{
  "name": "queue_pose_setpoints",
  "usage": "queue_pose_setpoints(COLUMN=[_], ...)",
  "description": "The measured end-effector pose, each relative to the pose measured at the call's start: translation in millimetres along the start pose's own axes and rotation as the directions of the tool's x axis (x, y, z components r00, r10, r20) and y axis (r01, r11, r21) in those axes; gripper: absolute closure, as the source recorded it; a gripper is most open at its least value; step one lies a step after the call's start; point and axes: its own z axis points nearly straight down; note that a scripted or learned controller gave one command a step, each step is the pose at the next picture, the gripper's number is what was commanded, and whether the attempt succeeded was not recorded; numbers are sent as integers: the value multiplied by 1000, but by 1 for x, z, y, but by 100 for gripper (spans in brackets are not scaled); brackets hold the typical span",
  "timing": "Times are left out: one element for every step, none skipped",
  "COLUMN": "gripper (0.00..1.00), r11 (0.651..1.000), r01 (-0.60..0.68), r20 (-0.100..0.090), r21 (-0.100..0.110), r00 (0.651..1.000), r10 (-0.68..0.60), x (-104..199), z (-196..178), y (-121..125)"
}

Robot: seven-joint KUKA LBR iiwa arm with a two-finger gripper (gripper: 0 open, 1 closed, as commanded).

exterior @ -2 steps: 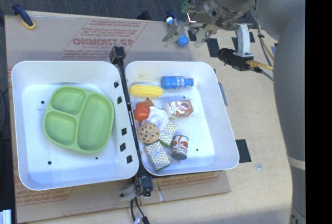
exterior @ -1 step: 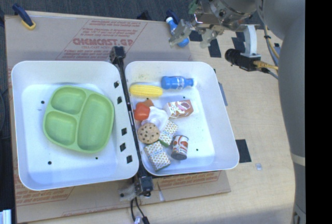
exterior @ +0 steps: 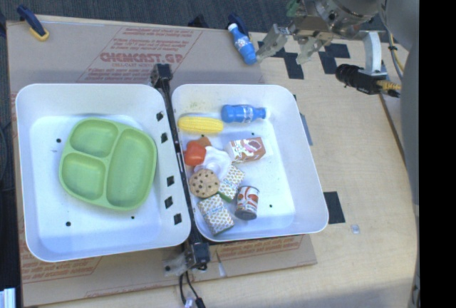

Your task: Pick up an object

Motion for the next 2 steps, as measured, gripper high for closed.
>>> queue_pose_setpoints(gripper=[0,0], r11=[1000,1000], r01=[2,2], r20=[-1,1], r21=[7,-2], r00=[1000,1000], r10=[-2,-2], x=[-19,-16], z=[144,-15], y=[-16,-5])
